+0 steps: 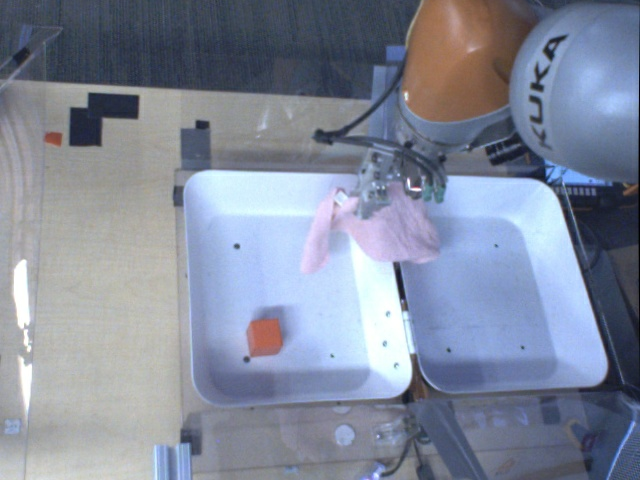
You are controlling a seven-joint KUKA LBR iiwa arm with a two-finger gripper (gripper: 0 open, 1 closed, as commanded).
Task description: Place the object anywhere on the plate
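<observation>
A grey KUKA arm [570, 78] with a broad orange band [465, 53] above its wrist reaches in from the right over two shallow white bins set side by side on a pale wooden counter [100, 288]. Its gripper [385, 193] hangs above the seam where the two bins meet, near their far edge. A pink cloth [385, 230] is pinched at the top between the jaws, which are closed tight on a bunched fold of it. The cloth droops below them in two lobes: a narrow strip trails down over the left bin [290, 368], and a wider flap spreads across the rim and over the corner of the right bin [510, 358]. Whether its lower edges touch the bin floors cannot be told from here.

A small orange block [265, 337] sits on the floor of the left bin, near its front left corner and well apart from the cloth. Black cables [355, 130] loop from the wrist toward the back of the counter. Black tape marks [100, 115] and a small orange square [53, 139] lie on the counter's far left.
</observation>
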